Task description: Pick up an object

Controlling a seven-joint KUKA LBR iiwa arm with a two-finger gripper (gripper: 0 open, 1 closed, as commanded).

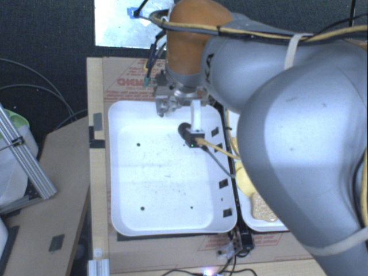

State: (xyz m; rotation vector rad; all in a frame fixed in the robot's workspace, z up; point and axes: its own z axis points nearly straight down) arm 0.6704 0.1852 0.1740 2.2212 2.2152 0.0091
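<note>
Item: one claw point(181, 111), carried on the grey arm point(299, 125) below its orange band point(190, 39); you see it low over the far edge of the left bin point(149, 171), and you cannot tell from this view whether it is apart or together, nor whether anything sits in it. Item: a small black part point(187, 132) just on the near side of the claw, with a yellowish cable point(218, 149) running from it toward the right bin point(259, 226). Item: a pale yellow object point(244, 181), lying in the right bin, to the near right of the claw and well apart from it, partly hidden by the arm. Item: a tan speckled object point(265, 210), in the same bin, just nearer to you than the yellow one and farther still from the claw. Item: a brown cardboard sheet point(123, 79) under both bins, showing behind and left of the claw. Item: a shiny metal plate point(123, 16) beyond the claw, past the cardboard.
</note>
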